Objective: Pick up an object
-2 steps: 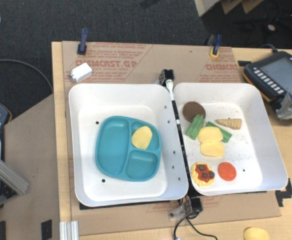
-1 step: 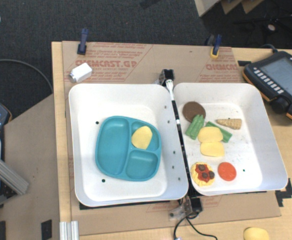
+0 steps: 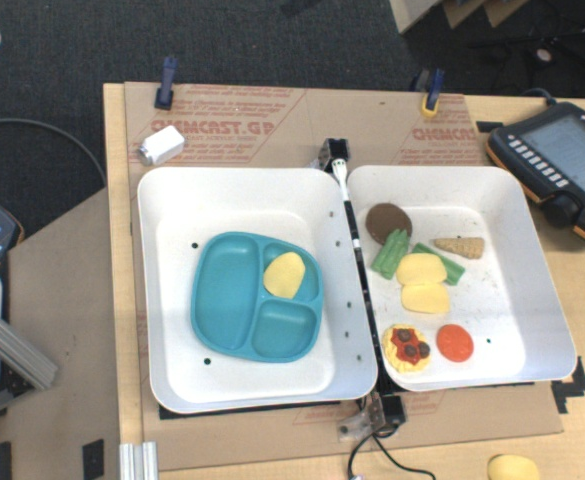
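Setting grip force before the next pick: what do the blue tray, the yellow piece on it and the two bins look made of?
Blue tray: looks like smooth moulded plastic, with even colour and rounded compartment walls. Yellow piece: probably plastic toy food with a matte, uniform surface; it could also be rubber. Left bin and right bin: thin white plastic by their look, with soft rolled rims and a faint sheen.

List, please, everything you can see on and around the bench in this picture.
white bins: 2, side by side on the bench
plate: 1, teal, left bin
yellow piece: 1, on the plate
brown disc: 1, right bin
green pieces: 2, right bin
yellow slices: 2, right bin
cone: 1, tan, right bin
pizza slice: 1, right bin
red disc: 1, right bin
clamps: 2, blue, back edge
handheld controller: 1, black, right
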Robot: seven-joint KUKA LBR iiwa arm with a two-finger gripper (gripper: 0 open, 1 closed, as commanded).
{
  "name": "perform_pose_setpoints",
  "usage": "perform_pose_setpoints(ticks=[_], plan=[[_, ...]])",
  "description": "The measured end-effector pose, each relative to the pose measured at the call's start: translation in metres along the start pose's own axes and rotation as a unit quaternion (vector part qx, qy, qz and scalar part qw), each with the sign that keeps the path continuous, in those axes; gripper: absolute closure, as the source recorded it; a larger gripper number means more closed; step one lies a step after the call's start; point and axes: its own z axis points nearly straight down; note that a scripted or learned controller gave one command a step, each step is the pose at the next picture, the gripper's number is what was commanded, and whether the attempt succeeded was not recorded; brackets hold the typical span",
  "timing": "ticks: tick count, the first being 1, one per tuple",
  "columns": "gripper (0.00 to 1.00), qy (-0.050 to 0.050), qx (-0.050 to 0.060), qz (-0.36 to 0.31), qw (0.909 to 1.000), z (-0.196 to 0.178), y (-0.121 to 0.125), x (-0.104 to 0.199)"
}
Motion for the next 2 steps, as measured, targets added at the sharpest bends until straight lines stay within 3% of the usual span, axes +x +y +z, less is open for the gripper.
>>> perform_pose_setpoints(ticks=[1,2], plan=[[1.00,-0.001,-0.011,-0.008,0.9999,-0.100,0.001,0.120],[1.00,-0.001,0.001,0.001,1.0000,-0.007,0.000,0.088]])
